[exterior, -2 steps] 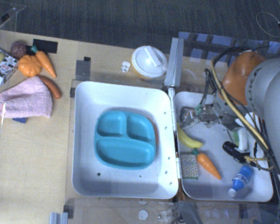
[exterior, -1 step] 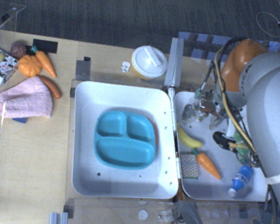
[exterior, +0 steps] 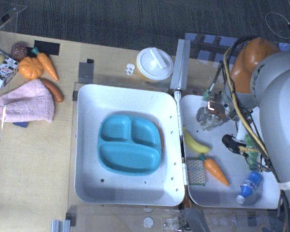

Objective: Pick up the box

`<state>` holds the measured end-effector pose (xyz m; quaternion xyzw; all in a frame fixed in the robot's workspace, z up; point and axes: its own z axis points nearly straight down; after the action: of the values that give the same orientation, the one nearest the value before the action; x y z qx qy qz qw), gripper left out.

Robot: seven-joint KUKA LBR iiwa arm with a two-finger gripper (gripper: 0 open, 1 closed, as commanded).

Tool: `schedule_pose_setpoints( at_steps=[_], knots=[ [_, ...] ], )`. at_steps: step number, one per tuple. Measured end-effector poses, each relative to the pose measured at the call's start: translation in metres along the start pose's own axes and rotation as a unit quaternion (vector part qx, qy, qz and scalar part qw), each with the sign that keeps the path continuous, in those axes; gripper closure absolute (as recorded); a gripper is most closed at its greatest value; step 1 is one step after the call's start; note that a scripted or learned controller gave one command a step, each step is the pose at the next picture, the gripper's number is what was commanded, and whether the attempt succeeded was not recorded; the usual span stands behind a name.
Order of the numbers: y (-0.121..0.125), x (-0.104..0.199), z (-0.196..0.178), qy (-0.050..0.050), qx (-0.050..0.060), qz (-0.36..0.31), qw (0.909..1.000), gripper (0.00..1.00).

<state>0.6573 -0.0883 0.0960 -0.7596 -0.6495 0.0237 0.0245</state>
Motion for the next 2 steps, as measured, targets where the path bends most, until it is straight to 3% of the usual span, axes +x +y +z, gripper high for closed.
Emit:
schedule_pose_setpoints(
  at_steps=[1,2],
  knots=[
    [-0.0345,-0.0450,-0.0885,-0.004,-0.037,-0.151,0.9879,1.00],
    [-0.0345,-0.0448,-0.0882,-0.003,-0.037,-0.151,0.9879,0.00]
  ],
)
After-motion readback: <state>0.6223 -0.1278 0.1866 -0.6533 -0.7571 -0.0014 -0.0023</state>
